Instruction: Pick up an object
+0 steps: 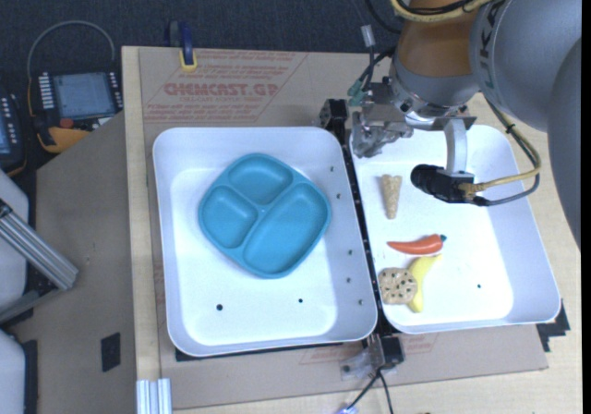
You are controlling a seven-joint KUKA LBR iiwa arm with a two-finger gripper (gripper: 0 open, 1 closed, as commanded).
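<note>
In the right bin [517,246] lie a tan cone-shaped piece [391,194], a red chili pepper [416,244], a yellow banana [420,281] and a brown speckled cookie [398,286]. My gripper [372,137] hangs over the far left corner of that bin, close to the divide between the bins and just beyond the tan cone. Nothing shows between its fingers. The orange band and grey arm rise above it toward the upper right.
The left bin [185,310] holds a blue divided plate [265,214] near its middle. A brown board lies under both bins. A small screen device [81,96] sits off the bench at the far left.
</note>
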